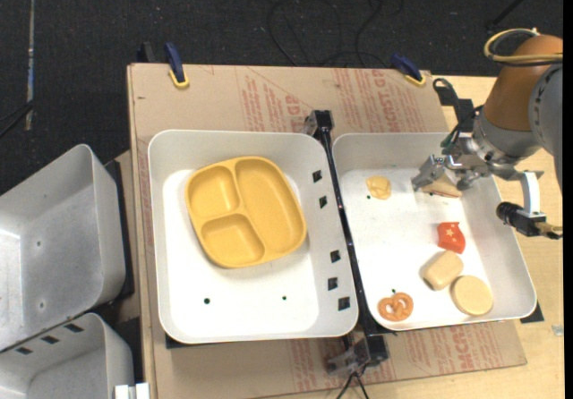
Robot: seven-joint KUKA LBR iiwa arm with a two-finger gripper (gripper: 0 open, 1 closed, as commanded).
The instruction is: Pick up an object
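Note:
Several small food items lie in the right bin [358,236]. A pale yellow piece [379,187] rests near its top left, and a red piece [450,237] sits mid-right. Lower down are a tan roll [441,269], a round beige biscuit [472,294] and an orange pretzel [395,306]. My gripper [439,176] is low over the bin's upper right part. A beige wedge [445,191] lies right at its tip, partly covered by it. I cannot make out whether the wedge is gripped.
The left bin [170,299] holds a yellow divided plate [244,210]. A black divider [338,227] runs between the two bins. Grey tubs [54,236] stand off the bench at the left. The arm's orange band [524,75] is above the right bin's far corner.

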